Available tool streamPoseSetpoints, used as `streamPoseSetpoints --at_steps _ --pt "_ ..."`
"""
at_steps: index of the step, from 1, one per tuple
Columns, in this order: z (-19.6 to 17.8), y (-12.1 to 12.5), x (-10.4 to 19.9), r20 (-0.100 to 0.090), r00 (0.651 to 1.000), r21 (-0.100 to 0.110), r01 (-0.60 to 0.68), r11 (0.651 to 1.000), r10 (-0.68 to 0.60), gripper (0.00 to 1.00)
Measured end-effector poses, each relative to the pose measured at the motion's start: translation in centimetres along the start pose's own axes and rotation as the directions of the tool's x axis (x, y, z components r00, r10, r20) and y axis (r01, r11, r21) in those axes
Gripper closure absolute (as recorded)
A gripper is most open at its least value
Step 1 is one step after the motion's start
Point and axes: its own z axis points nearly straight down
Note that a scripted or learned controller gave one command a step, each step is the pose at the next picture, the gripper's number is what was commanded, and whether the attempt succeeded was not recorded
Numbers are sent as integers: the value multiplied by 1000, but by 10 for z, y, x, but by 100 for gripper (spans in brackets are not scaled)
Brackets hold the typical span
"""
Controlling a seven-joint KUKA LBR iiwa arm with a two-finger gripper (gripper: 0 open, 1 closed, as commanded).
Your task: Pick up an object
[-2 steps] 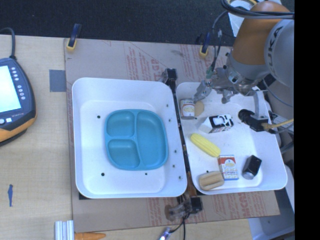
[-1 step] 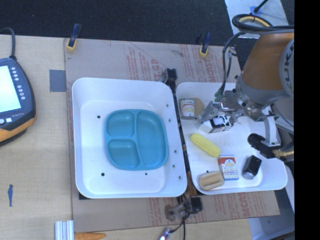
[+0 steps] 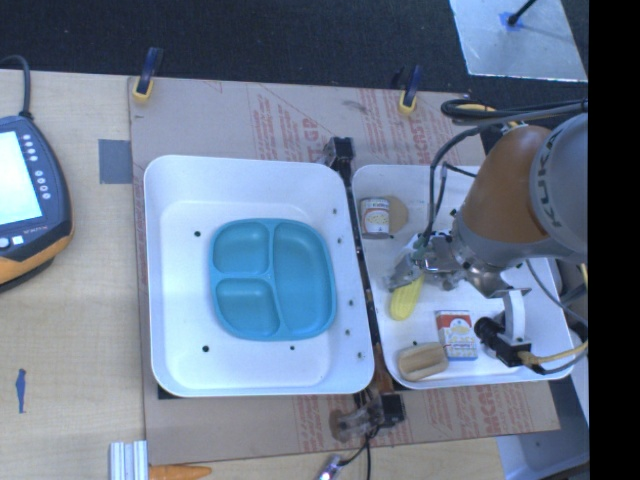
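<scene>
The right bin (image 3: 452, 373) holds a small tin can (image 3: 376, 217) at its far left, a yellow banana-like piece (image 3: 404, 298) in the middle, a small red and white box (image 3: 457, 334) and a tan bread-like piece (image 3: 422, 361) near the front edge. My gripper (image 3: 411, 269) reaches in from the right and hangs low over the upper end of the yellow piece. Nothing shows held between its metal fingers. The orange and grey arm (image 3: 510, 200) covers the right part of that bin.
The left bin (image 3: 170, 268) holds a blue divided plate (image 3: 272, 277). A teach pendant (image 3: 28, 200) lies on the bench at the far left. Clamps (image 3: 408, 89) and black cables (image 3: 500, 108) sit along the back edge, and a cable loops near the right bin's front corner.
</scene>
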Motion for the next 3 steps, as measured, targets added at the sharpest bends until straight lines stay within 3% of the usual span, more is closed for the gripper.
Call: streamPoseSetpoints --at_steps 1,2,3 --pt "-1 27 4 1 1000 -3 1 1000 -1 0" --pt "-11 27 2 3 1000 0 5 1000 -5 100" --pt "-11 27 3 3 1000 -1 4 1000 -4 0"
